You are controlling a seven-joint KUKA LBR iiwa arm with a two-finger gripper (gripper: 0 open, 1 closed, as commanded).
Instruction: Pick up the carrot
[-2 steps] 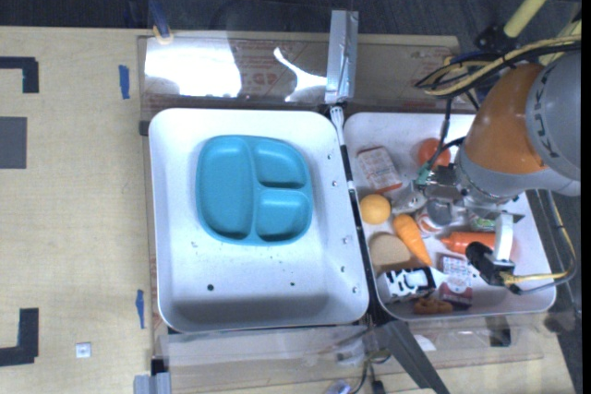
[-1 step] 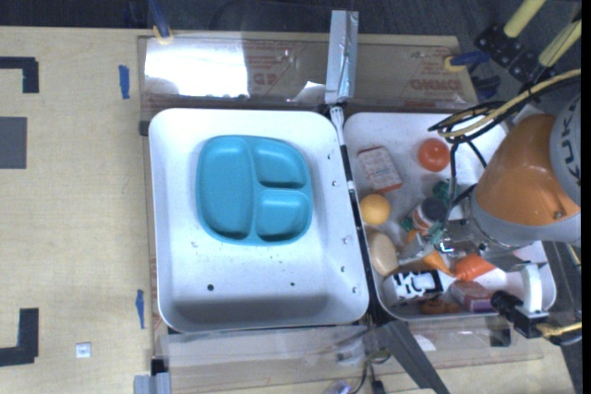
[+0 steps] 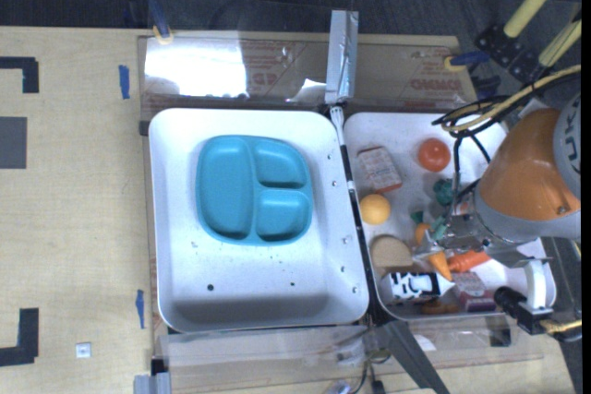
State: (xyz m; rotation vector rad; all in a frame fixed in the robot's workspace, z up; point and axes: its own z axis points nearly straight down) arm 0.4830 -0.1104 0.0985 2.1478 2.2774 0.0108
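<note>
Orange carrot (image 3: 459, 262) lies beside the gripper (image 3: 447, 233).

Pale bench (image 3: 65, 226) of matt wood grain, with black tape marks. Two white bins of smooth plastic, the left bin (image 3: 175, 291) faintly glossy and flecked with dark specks. Blue tray (image 3: 251, 189) of smooth moulded plastic, satin sheen. Clear plastic sheet (image 3: 212, 69) behind the bins, shiny with glare. Metal bar (image 3: 341, 55), dull grey. Toy food in the right bin (image 3: 360, 129) of smooth plastic: red ball (image 3: 433, 154) glossy, yellow ball (image 3: 375, 209) matt, carrot (image 3: 462, 261) bright orange. Orange band (image 3: 526, 175) on the arm, smooth and softly glossy.
</note>
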